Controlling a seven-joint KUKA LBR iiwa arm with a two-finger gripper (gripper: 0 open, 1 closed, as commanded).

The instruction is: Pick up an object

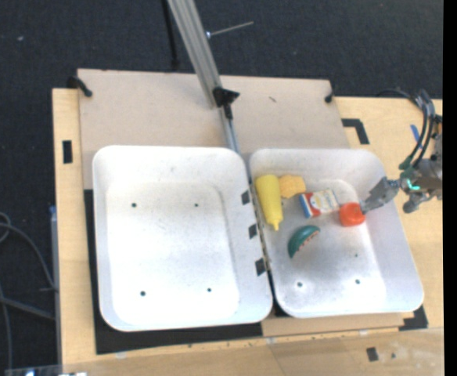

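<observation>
The right bin [385,288] holds a yellow bottle [269,199], a small yellow piece [293,185], a red and white carton [319,202], a red-orange object [351,215] and a green curved object [303,240]. My gripper [395,197] reaches in from the right edge, over the right bin's right rim. It is open with nothing between its fingers. One finger [378,193] points toward the red-orange object and ends just right of and above it.
The left bin [119,304] lies beside the right one on the wooden bench. A slanted metal rail [199,45] runs from the top down to the gap between the bins. Cables hang at the right edge [424,131].
</observation>
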